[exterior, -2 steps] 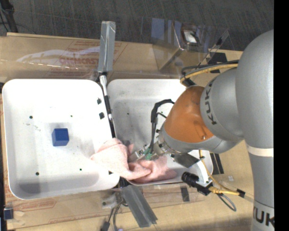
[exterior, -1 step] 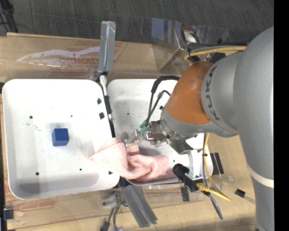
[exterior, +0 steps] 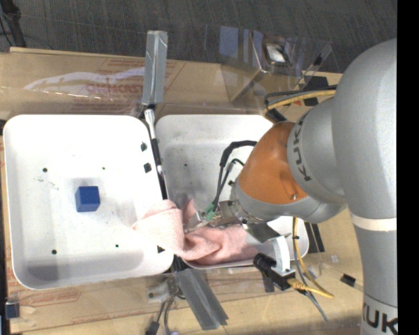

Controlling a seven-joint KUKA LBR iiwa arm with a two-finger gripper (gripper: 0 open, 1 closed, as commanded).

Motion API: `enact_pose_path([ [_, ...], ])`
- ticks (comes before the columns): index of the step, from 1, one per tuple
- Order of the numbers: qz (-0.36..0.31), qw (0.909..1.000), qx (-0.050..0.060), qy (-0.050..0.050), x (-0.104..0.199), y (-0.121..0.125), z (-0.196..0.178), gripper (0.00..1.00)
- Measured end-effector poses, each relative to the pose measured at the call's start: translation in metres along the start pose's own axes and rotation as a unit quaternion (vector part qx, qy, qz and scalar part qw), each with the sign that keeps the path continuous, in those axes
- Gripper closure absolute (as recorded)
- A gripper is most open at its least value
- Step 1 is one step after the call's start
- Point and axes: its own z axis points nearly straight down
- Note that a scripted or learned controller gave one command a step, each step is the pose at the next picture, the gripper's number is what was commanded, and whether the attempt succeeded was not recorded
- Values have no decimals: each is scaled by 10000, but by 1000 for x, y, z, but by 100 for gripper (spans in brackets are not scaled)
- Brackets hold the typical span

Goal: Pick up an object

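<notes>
Over the right bin (exterior: 195,135), hand (exterior: 211,216) meets pink cloth (exterior: 195,239) — grip hidden.

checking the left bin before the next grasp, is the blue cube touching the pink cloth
Apart. The camera view shows the blue cube alone on the left bin's floor, with bare white floor between it and the pink cloth.

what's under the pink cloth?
The pink cloth drapes over the divider between the left bin and right bin, covering both rims there. Anything beneath it is hidden.
</notes>
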Motion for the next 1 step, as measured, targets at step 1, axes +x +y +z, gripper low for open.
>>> enact_pose_path([
  [1,-24,10000,13,10,0,0,-9,100],
])
